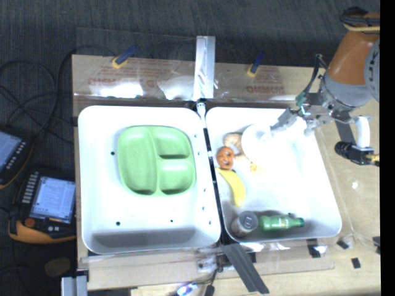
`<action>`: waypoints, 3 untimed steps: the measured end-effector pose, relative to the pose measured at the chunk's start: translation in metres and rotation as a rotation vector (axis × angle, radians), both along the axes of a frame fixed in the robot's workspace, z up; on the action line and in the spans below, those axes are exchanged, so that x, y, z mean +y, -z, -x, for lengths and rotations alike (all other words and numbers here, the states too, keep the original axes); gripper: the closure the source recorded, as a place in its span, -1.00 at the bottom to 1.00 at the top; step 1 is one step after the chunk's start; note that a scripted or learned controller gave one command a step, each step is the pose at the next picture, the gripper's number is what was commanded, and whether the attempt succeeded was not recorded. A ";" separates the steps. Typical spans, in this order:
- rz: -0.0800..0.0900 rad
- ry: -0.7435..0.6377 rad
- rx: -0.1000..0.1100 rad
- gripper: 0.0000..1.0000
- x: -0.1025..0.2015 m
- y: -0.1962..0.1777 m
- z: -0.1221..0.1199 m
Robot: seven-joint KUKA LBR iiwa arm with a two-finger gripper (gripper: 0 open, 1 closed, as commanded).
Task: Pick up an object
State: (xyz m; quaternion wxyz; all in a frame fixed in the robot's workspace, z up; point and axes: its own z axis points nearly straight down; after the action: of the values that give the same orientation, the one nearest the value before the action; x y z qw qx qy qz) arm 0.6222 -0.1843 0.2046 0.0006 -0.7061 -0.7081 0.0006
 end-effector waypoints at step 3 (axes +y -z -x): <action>0.002 -0.090 -0.001 -1.00 0.080 0.005 0.038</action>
State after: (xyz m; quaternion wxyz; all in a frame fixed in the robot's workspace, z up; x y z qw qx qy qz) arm 0.5845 -0.1040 0.1996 -0.0006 -0.6734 -0.7393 0.0012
